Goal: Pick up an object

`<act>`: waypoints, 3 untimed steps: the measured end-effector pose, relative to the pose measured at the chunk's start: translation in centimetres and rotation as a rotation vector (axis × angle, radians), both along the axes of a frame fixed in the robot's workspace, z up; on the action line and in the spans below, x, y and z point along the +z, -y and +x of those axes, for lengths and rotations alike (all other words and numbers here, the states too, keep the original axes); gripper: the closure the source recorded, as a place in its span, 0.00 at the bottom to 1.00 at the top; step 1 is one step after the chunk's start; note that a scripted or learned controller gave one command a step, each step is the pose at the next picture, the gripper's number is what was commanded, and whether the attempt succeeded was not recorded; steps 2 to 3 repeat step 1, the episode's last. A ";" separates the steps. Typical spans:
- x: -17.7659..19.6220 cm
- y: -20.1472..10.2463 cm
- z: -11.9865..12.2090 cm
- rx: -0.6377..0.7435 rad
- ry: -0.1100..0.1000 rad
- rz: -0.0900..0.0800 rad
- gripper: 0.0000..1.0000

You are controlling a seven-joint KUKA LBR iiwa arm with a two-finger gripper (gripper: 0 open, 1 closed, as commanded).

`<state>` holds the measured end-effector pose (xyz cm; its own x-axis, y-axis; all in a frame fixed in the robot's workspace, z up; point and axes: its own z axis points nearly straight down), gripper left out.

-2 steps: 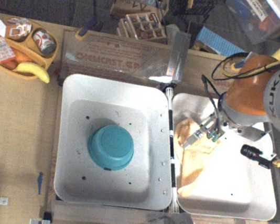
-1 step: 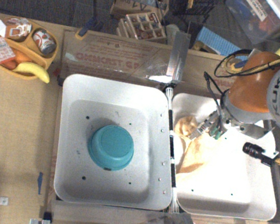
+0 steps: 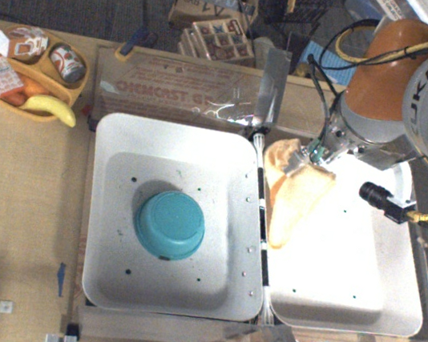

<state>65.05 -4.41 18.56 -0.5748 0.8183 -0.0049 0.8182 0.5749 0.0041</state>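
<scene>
Pale orange-cream cloth drapes in the right bin, at about ten o'clock of its floor, its upper end bunched against the wall shared with the left bin and its lower end tapering down toward the middle of that wall. At the cloth's top edge sits the pincer, reaching in from two o'clock under the arm's orange band; its tips seem to touch or gather the fabric there, but whether they are spread or pressed together on it I cannot tell. My reading is that the grasp itself is the step in hand, with no lift begun, since most of the cloth lies on the bin floor. The next move calls for a firm pinch on the bunched fold, then a straight rise high enough for the hanging tail to clear the wall. A teal bowl rests upside down mid-floor in the left bin, well apart. Beyond, at ten o'clock on the bench, stands a tray of toy food
</scene>
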 end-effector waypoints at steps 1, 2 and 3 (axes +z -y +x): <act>-0.1 3.4 -0.3 -0.228 -0.001 0.001 1.00; -0.1 3.4 -0.3 -0.228 -0.001 0.001 1.00; -0.1 3.4 -0.3 -0.228 -0.001 0.001 1.00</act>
